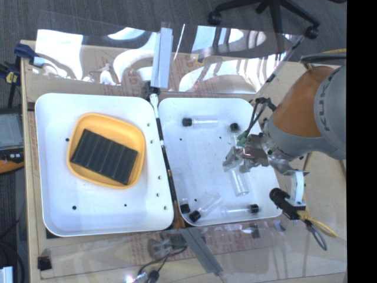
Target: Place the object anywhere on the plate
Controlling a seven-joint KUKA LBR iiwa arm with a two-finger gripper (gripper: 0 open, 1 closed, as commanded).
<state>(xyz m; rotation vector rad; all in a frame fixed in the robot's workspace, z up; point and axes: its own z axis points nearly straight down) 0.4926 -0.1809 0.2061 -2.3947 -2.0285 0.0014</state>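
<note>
So we've got the two shallow white bins side by side in the middle of the frame. The left white bin point(47, 205) holds a rounded yellow plastic plate point(132, 131), sitting in its upper-middle part, and on that plate lies a dark ribbed rectangular block point(104, 156), tilted a bit so its long side runs down toward the right.

The right white bin point(206, 108) has several clear plastic vials with black caps scattered around. We see one near the top point(200, 122), another small black cap further right along the top point(234, 127), one lying just below the gripper in the right-middle of the bin point(240, 184), one near the bottom left corner point(203, 208) and one along the bottom edge toward the right point(240, 208).

The grey arm with its orange band point(300, 102) comes in from the right of the frame, and the metal two-finger gripper point(235, 161) sits low over the right-middle of the right bin, just above that middle vial. It looks touching or very nearly so, but honestly we can't tell how the claw stands from this angle.
</note>
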